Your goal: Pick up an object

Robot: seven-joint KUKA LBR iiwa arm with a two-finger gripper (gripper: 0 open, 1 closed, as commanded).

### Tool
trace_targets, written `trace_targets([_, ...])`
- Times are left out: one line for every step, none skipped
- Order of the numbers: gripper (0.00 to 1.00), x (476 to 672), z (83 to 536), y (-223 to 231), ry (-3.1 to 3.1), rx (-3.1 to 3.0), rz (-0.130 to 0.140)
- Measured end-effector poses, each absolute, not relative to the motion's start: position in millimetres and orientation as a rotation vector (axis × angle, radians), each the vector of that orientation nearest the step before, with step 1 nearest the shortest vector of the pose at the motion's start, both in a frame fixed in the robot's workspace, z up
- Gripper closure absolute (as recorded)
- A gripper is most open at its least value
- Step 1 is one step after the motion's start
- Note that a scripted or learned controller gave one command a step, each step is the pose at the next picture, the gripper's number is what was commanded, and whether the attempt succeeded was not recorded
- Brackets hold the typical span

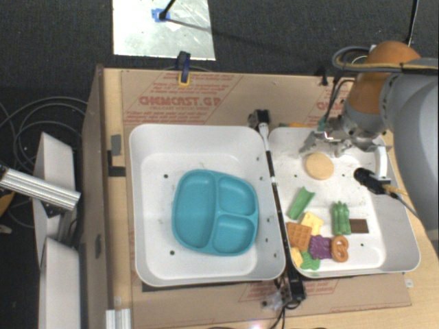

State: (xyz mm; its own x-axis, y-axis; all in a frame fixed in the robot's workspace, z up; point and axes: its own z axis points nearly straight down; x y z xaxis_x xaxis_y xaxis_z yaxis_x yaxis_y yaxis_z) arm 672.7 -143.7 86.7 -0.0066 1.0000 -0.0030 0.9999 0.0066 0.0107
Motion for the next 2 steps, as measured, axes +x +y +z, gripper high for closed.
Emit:
trace_targets([0.00,634.6,85,-135,2.222,2.221,-0.001])
trace_targets([1.00,637.2,96,-135,2.222,2.214,0.004])
